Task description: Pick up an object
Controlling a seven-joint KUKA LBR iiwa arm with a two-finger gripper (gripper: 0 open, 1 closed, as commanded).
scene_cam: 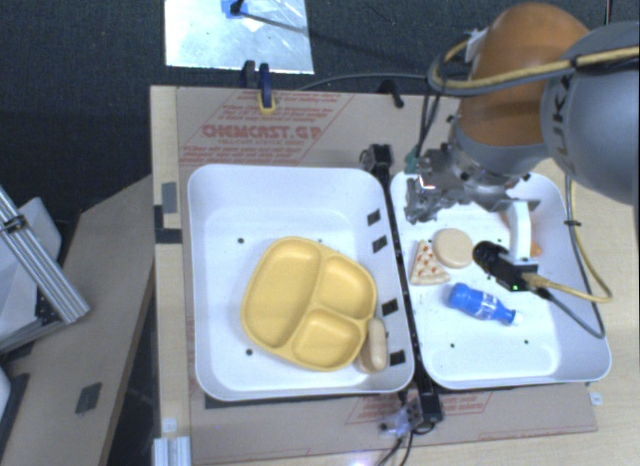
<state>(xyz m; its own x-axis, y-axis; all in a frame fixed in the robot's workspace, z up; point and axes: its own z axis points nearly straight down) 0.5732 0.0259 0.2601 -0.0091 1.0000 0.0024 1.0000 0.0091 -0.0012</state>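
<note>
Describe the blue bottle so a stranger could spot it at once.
Start at the right-hand white bin, the one under the grey arm. Near its middle, below a round tan disc and right of a cracker-like wedge, lies the small blue bottle on its side. It is the only blue thing in either bin.

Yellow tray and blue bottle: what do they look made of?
The yellow tray looks like moulded plastic with a smooth, matte finish and three rounded compartments. The blue bottle also looks plastic, glossy, with a white label; too small to be sure.
</note>
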